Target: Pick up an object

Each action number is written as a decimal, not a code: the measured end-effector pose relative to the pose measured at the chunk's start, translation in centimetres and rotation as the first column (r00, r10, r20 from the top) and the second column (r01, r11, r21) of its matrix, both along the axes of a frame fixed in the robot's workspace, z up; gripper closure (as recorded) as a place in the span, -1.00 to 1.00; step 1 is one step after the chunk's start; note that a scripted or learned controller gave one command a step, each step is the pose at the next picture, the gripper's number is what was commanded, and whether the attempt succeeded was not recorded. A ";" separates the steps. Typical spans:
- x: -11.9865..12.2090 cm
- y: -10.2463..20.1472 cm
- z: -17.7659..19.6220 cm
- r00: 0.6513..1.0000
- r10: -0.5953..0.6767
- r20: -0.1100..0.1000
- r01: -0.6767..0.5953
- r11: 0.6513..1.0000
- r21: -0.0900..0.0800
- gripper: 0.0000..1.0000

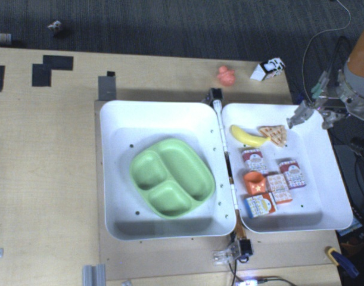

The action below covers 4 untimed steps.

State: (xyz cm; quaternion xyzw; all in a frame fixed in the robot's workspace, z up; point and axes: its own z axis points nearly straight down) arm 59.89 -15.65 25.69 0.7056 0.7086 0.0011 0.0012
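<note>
Landmark: banana [248,136], lying in the right bin [333,177] near that bin's far left corner.

- Gripper [316,115]: up and to the right of the banana, over the right bin's far edge. Two fingers show, one [296,117] pointing left toward the waffle, the other at the right; they stand apart, nothing between them. The grey arm [357,70] with its orange band runs off to the right behind it.
- Waffle [274,134]: tan triangular piece, touching the banana's right end.
- Small carton [252,158]: red and white, just below the banana.
- Orange item [255,182]: below that carton, further from the banana; kind cannot be told.
- Two more red-and-white cartons [292,173]: below and right of the banana, beside the orange item, one [279,188] lower than the other.
- Blue-and-yellow box [259,205]: the item furthest below the banana, near the bin's front.
- Left bin [110,159]: left of the banana, across the divider; holds a green tray [171,177] with three compartments.
- Pink lump [226,75]: on the bench beyond the bins, above and slightly left of the banana.
- Black-and-white box [268,68]: on the bench, above and slightly right of the banana, near the pink lump.
</note>
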 end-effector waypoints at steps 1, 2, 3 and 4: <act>2.5 -1.1 -15.9 1.000 -0.001 -0.005 0.001 1.000 0.001 -1.00; -8.7 5.4 -17.0 1.000 -0.003 0.005 0.003 1.000 -0.001 -1.00; -8.5 5.4 -15.8 1.000 -0.002 0.012 0.002 1.000 -0.002 1.00; -11.1 10.2 -4.2 1.000 0.000 0.002 0.000 1.000 0.001 1.00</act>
